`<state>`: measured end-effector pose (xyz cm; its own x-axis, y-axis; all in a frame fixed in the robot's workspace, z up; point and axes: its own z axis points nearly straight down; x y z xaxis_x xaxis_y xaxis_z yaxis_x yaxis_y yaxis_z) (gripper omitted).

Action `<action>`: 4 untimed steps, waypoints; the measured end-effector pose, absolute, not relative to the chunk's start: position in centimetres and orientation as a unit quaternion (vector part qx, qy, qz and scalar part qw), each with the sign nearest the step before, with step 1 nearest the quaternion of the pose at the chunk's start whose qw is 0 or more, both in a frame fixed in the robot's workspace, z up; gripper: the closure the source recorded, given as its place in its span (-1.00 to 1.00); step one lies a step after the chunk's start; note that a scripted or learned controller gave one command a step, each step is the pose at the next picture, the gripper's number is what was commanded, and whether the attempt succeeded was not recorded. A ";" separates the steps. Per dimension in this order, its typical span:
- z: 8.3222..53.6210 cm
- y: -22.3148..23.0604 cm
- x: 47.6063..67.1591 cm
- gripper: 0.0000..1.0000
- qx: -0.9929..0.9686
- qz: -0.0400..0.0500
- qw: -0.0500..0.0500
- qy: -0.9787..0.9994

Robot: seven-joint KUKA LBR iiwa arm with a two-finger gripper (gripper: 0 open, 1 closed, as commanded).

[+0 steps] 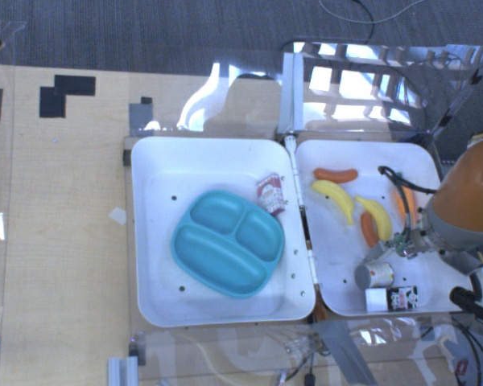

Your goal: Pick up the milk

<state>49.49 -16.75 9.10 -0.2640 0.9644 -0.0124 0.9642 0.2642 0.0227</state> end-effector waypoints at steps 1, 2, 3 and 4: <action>10.2 -16.6 49.7 1.00 0.605 0.007 0.011 0.796; 10.3 -16.6 49.7 -1.00 0.605 0.007 0.012 0.796; 9.1 -19.4 49.5 -1.00 0.621 0.005 0.011 0.783; 8.9 -13.6 56.7 -1.00 0.697 0.005 0.005 0.717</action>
